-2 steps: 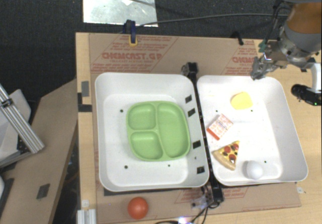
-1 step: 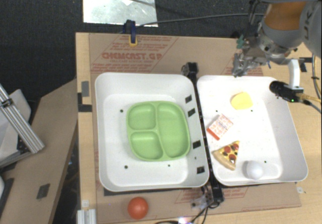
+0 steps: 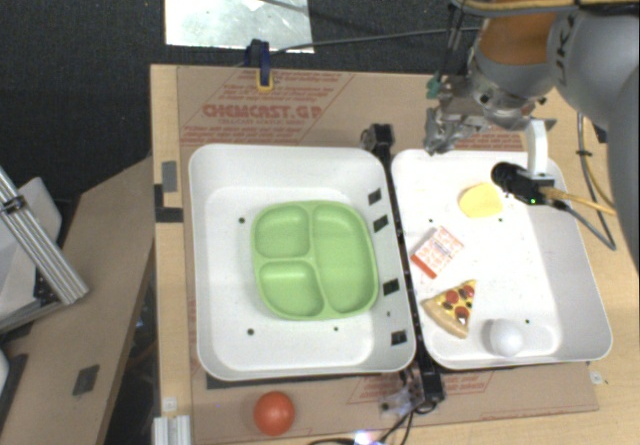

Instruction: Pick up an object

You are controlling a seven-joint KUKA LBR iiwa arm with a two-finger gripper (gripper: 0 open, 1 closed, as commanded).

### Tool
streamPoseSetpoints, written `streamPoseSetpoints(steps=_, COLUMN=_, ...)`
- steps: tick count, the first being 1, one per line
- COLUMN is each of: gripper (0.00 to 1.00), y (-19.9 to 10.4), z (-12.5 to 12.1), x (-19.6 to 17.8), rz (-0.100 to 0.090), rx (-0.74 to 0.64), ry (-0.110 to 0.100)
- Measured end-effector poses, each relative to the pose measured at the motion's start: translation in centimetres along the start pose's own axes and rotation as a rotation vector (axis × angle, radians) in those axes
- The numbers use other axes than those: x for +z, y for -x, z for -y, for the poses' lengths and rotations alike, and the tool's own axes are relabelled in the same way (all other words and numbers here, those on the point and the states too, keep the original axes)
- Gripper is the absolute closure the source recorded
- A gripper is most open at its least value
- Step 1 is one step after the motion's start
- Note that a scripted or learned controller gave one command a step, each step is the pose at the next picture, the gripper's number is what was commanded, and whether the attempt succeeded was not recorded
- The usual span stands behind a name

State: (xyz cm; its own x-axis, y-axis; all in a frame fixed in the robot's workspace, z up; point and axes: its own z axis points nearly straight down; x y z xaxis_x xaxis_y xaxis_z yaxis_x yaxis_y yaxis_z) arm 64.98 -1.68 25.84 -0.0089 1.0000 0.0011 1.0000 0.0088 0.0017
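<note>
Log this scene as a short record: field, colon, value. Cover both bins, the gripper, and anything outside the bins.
left bin: green divided tray
right bin: yellow piece, red-and-white packet, pizza slice toy, white ball
gripper: above right bin's far left corner, holding nothing visible
outside bins: orange ball on bench, near edge

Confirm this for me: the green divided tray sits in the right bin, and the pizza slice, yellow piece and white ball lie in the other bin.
Not quite. The camera view shows the green divided tray in the left bin, not the right. The pizza slice, yellow piece and white ball do lie in the other bin, the right bin.
</note>
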Motion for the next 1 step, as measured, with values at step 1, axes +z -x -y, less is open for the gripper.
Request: streamPoseSetpoints(steps=1, gripper=1.0, y=-4.28, z=-0.23, x=0.78, rz=0.0, rx=0.0, ry=0.0)
